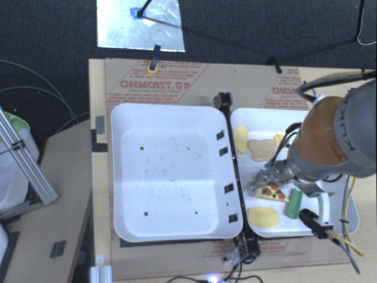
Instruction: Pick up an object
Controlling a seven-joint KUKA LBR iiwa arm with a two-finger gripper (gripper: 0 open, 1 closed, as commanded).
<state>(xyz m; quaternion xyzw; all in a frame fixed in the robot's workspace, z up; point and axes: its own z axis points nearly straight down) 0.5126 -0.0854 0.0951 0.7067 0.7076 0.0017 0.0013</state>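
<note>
Low inside the right-hand bin [259,115], the gripper [263,180] sits at the end of a grey arm [347,134] with an orange band, which reaches in from the right. It hovers at or just above a toy pizza slice [272,191]; whether it is released or clenched, and whether it touches the slice, cannot be told from this angle.

Two shallow white bins lie side by side on a cardboard-covered bench. The left bin [171,173] is the larger-looking one, its floor marked with faint specks.

In the right bin, from larger to smaller: a pale tan bread-shaped piece [261,149] lies near the back; a yellow oval piece [263,217] lies near the front wall; a yellow rounded piece [241,138] rests against the left wall, just beside the bread shape; the pizza slice lies between the bread shape and the front oval; a small green cylinder [294,204] stands just right of the slice.
</note>
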